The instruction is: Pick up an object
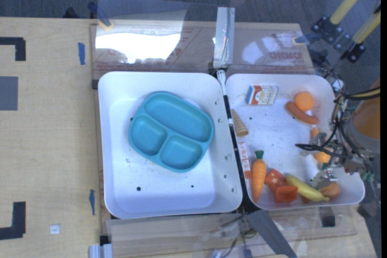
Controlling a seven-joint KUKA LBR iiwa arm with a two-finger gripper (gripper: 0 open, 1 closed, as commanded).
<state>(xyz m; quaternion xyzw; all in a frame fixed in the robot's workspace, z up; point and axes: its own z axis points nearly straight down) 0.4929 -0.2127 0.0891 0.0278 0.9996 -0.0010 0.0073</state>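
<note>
Camera view: gripper (pixel 328 173) over right bin (pixel 272 130) nr banana (pixel 305 188), open/closed unclear.

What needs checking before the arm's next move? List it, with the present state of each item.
1. Gripper is over the right bin, near the bin's lower right corner: ok.
2. Something to pick lies close by: a banana sits just left of the gripper: ok.
3. Fingers open or shut: cannot tell, cables and wrist parts clutter that spot.
4. Room around the banana: not ok, a red piece and a carrot lie close beside it.
5. Nothing held yet: cannot tell, the fingertips are too cluttered to read.
6. Blue plate in the left bin is well away from the arm: ok.
</note>
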